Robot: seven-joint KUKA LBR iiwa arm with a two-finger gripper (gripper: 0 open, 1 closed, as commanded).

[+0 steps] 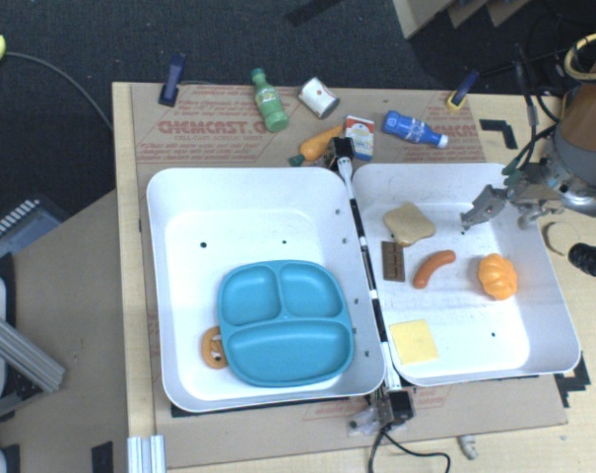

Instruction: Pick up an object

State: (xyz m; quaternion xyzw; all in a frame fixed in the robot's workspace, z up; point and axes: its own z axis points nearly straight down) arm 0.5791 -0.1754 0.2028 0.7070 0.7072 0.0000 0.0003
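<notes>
Gripper (495,205) over the right white plastic bin (534,358)
Its fingers are spread open, holding nothing, above the small orange pumpkin (497,276).

Robot lab; arm (583,136), white bins (179,264), toy food on bench.

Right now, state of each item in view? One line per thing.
gripper: over the right bin's far right corner, holding nothing visible
blue tray: flat in left bin, compartments up
pretzel: left bin, partly under the tray
bread slice: flat, right bin
sausage: lying, right bin
orange fruit: resting, right bin
cheese slice: flat, right bin
green bottle: on its side, outside bins
blue bottle: on its side, outside bins
</notes>
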